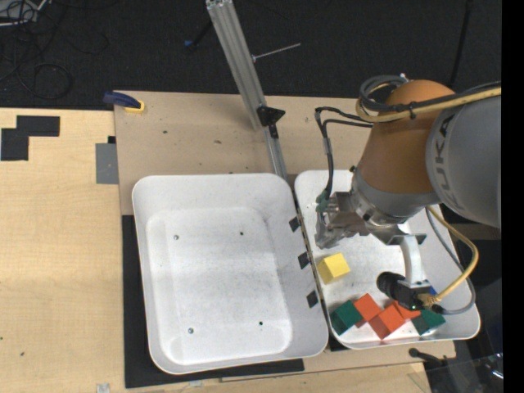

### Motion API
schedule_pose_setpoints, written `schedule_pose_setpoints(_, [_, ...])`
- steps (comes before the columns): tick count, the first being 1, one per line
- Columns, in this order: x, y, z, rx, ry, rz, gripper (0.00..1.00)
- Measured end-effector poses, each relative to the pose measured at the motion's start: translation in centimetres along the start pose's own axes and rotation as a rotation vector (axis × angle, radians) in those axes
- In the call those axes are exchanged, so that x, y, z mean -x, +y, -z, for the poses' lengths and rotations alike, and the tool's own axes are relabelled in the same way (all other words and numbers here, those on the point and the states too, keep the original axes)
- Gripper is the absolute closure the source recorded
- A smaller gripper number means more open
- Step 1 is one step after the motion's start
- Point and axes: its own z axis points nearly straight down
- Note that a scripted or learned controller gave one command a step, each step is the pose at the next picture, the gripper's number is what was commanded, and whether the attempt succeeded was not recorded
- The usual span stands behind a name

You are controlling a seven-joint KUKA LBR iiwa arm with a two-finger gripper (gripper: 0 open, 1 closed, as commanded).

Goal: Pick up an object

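I see my tool just above the yellow block, nothing picked yet; its grip I can't tell.

Robotics lab: bench, bins.

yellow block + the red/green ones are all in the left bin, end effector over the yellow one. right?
Not quite: the camera view shows the yellow block and the red and green blocks in the right bin, not the left bin. The end effector does sit just above the yellow block.
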Motion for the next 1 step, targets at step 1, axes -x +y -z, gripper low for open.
schedule_pose_setpoints(1, [-4.7, 0.92, -1.21, 0.0, -0.001, -0.001, 1.0])
